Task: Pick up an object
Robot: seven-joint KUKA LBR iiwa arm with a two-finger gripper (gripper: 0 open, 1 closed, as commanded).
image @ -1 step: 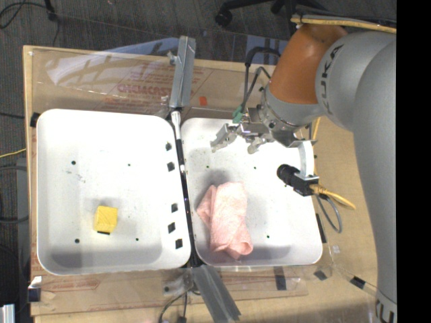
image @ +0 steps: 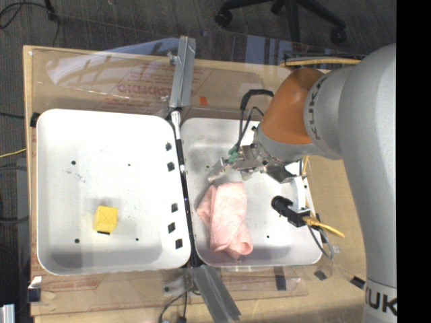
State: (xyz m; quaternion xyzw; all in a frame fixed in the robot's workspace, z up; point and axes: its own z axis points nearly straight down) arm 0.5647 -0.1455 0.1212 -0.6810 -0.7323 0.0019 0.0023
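Pink cloth [image: 225, 219] in right bin [image: 202, 140]; gripper [image: 225, 169] just above it.

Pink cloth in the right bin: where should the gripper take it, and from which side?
Probably at the bunched upper end of the pink cloth, straight down from above. It lies flat as a soft, crumpled roll on the floor of the right bin, so folds there offer something to pinch. The gripper is just above that end.
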